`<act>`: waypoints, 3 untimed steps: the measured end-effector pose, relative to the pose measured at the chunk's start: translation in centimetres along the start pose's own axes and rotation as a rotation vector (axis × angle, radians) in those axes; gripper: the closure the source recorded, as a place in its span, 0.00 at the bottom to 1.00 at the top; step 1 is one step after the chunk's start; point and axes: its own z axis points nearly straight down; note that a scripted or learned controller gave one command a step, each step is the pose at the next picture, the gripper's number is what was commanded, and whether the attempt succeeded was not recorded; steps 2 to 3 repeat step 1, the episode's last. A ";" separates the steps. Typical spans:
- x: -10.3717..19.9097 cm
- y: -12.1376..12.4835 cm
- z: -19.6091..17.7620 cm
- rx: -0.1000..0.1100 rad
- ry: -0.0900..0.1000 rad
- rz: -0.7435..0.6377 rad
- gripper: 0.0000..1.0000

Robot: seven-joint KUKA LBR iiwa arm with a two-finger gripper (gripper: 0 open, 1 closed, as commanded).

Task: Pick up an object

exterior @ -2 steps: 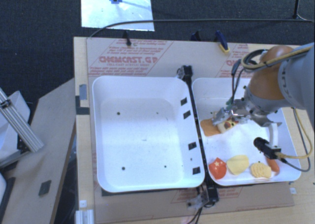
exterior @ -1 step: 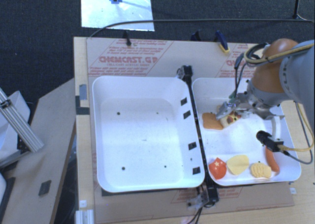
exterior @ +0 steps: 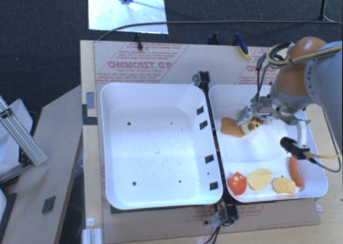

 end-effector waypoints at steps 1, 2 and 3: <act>-3.5 2.5 0.1 0.000 -0.001 0.004 0.00; -3.5 2.5 0.1 0.000 -0.001 0.004 0.00; -3.5 2.5 0.1 0.000 -0.001 0.004 0.00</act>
